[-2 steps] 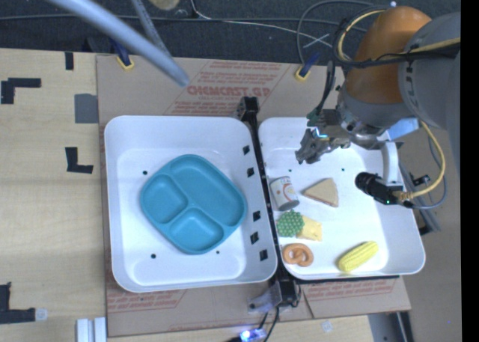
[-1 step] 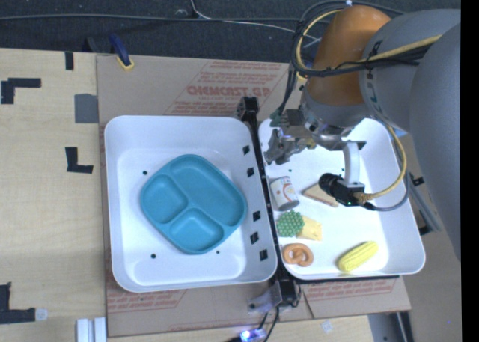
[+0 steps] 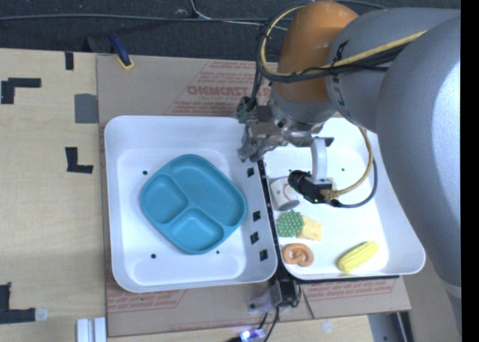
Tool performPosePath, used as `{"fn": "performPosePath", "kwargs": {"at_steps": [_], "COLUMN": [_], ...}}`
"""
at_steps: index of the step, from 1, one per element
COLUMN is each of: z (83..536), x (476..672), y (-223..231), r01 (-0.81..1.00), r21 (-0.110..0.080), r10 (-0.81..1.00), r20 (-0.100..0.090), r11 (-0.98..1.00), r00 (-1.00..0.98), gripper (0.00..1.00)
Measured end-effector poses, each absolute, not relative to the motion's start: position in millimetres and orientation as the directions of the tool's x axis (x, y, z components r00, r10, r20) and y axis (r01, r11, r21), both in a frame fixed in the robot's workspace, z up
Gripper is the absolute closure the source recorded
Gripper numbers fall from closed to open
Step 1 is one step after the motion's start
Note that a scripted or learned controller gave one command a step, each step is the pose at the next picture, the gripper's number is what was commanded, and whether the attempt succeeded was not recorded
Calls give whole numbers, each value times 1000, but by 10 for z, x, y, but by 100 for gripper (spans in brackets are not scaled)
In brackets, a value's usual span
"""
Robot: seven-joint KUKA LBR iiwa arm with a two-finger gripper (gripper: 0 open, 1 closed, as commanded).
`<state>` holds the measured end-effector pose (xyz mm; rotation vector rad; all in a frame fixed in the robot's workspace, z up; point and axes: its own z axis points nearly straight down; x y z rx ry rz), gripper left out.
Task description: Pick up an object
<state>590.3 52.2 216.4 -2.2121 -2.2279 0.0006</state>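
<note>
Since I have just the one overhead camera view to go by, I read progress from it alone. Nothing looks lifted yet. The arm's (image 3: 389,93) bulk comes in from three o'clock, and its orange band (image 3: 314,41) sits over the far end of the divider between the two bins. The gripper (image 3: 258,138) hangs below that, at about twelve o'clock of the right bin (image 3: 397,258), close to the shared wall. I cannot tell how its jaws stand; the wrist and its hardware hide them from me, and I see no object between them.

Every candidate item lies on the right bin's floor, clustered along its nine o'clock side. A small whitish cylinder (image 3: 284,192) is nearest the gripper, at six o'clock from it. Just beyond lie a green broccoli-like piece (image 3: 290,223) touching a pale yellow wedge (image 3: 311,230), then a brown pretzel (image 3: 299,255) toward six o'clock of the bin, and a yellow corn cob (image 3: 358,256) at roughly five o'clock.

The left bin (image 3: 120,183) holds a blue divided plate (image 3: 192,203), lying flat near its centre.

My judgement: the approach is under way at best. Descent onto a chosen item, closing on it, and the lift all remain to be done.
</note>
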Motion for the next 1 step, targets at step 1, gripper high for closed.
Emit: {"fn": "performPosePath", "kwargs": {"at_steps": [1], "z": [2080], "x": [5809], "y": [1026], "r01": [1000], "r21": [-3], "r10": [1000], "r20": [0], "r11": [6], "r00": [-6], "gripper": [100]}}
